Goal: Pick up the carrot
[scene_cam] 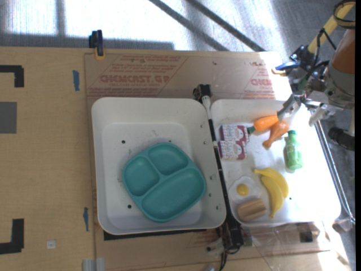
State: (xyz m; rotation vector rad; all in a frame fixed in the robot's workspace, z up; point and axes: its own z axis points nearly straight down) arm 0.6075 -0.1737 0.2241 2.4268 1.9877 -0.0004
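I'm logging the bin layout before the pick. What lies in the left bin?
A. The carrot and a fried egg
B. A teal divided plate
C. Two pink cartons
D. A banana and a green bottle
B: the teal divided plate lies alone in the left bin, while the carrot lies in the right bin with the other food items.

The arm (343, 66) is pale grey with an orange band above the wrist. Black cables loop beside a yellow hose near its upper part. The hand (299, 107) is grey metal, with small blue fittings just above it.
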